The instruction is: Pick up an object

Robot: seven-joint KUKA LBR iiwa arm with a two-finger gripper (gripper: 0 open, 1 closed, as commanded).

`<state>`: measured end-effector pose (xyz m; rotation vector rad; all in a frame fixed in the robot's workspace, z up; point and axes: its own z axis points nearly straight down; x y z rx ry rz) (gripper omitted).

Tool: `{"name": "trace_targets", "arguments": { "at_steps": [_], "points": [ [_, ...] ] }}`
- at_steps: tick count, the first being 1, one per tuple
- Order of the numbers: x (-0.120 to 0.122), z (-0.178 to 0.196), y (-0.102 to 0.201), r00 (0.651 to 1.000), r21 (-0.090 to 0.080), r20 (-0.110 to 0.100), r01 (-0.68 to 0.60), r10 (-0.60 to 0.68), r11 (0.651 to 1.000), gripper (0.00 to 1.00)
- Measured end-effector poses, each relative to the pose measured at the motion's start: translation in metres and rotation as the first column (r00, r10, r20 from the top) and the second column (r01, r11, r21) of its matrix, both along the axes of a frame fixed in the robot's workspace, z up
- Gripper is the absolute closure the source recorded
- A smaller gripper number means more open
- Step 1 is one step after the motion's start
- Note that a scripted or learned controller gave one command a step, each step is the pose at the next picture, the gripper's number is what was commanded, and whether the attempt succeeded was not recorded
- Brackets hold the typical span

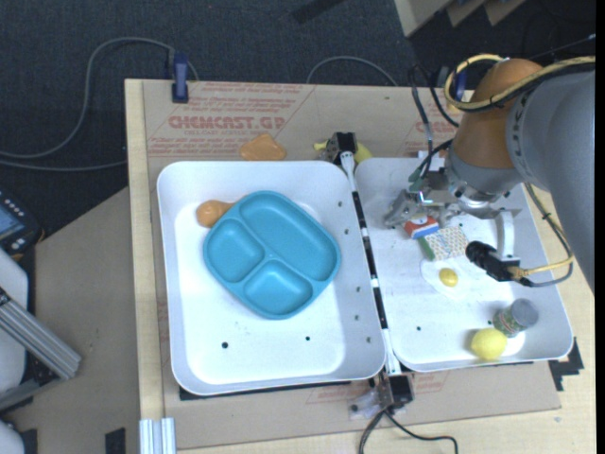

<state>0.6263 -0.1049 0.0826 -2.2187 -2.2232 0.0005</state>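
Observation:
My gripper (423, 212) hangs low over the back of the right bin (539, 343), with the grey arm and its orange band behind it to the right. Just under and in front of it lies a small red and blue packet (421, 227). A patterned green and white card (445, 245) lies beside that packet. Nearer the front are a toy fried egg (445, 276), a yellow lemon (489, 344) and a small grey-green can (516, 318).
The left bin (189, 348) holds a blue divided plate (271, 252) with an orange ball (210, 213) at its back left edge. An orange lump (262, 147) lies on the bench behind the bins. A black and yellow clamp (342, 146) sits at the divider's far end.

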Motion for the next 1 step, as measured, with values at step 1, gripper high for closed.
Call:
{"name": "trace_targets", "arguments": {
  "at_steps": [1],
  "points": [
    [0.0005,0.0128,0.0,1.0,-0.001,0.003,0.001,-0.001,1.0,1.0]
  ]
}}
